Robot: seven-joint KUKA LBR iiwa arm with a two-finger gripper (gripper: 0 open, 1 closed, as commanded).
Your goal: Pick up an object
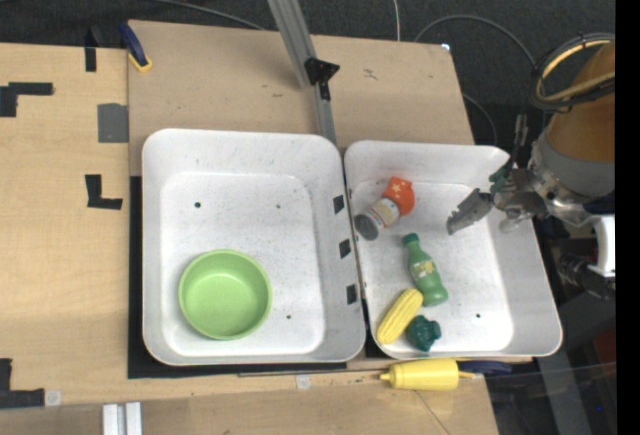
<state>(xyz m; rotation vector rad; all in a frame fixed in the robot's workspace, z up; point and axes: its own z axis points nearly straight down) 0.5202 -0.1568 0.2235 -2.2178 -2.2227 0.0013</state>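
Observation:
Several small objects lie in the right bin. An orange and grey bottle rests on its side near the bin's back left. A green bottle lies in the middle. A yellow corn cob and a dark green toy sit at the front. My gripper hangs over the right bin's back right part, to the right of the orange bottle and apart from it. Nothing shows in its grasp.
The left bin holds a light green bowl at its front left. A yellow bottle-like object lies on the bench just outside the right bin's front rim. A grey pole slants down to the bins' back edge.

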